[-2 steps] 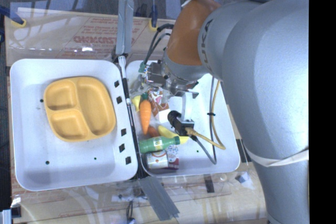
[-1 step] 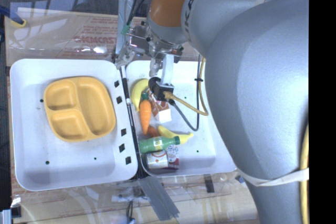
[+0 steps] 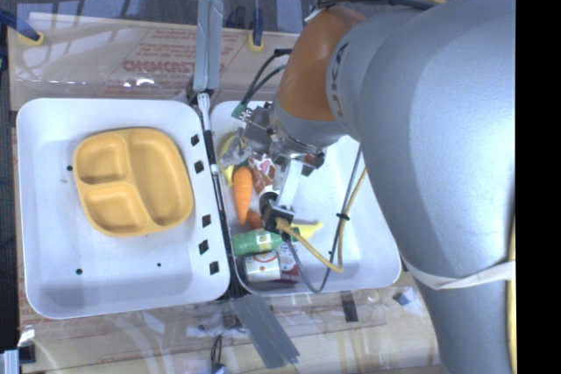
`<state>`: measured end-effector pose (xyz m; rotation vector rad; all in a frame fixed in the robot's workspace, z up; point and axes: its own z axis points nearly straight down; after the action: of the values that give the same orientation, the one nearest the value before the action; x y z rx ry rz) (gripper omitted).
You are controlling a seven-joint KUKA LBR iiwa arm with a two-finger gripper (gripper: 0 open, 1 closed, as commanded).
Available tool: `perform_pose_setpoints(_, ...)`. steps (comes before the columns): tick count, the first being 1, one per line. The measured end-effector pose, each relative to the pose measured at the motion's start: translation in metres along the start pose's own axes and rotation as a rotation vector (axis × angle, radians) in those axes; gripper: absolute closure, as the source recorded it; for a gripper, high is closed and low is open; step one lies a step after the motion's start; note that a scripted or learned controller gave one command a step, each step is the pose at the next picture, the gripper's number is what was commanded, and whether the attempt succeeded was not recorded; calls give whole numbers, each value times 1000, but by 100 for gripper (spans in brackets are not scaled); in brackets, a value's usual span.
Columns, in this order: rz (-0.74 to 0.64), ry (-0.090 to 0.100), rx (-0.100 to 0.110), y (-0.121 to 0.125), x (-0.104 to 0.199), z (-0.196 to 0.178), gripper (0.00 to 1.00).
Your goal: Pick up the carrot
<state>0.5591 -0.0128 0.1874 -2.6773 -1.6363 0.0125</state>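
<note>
Orange carrot [image 3: 242, 191], upright, tapered, among clutter in right bin [image 3: 372, 232]

My arm [image 3: 438, 127] has a smooth grey shell with a soft sheen, and its orange band [image 3: 311, 74] looks like glossy plastic. Both bins [image 3: 44, 276] are smooth white plastic, slightly shiny. The yellow tray [image 3: 131, 179] at nine o'clock looks like matt plastic. The carrot [image 3: 242, 193] has a smooth, waxy orange skin. The desk [image 3: 131, 57] seems to be pale wood under a clear glossy sheet.
</note>
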Motion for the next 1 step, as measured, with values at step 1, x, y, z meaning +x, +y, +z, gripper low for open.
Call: perform_pose_setpoints(1,175,1,-2,39,-53,-18,0)
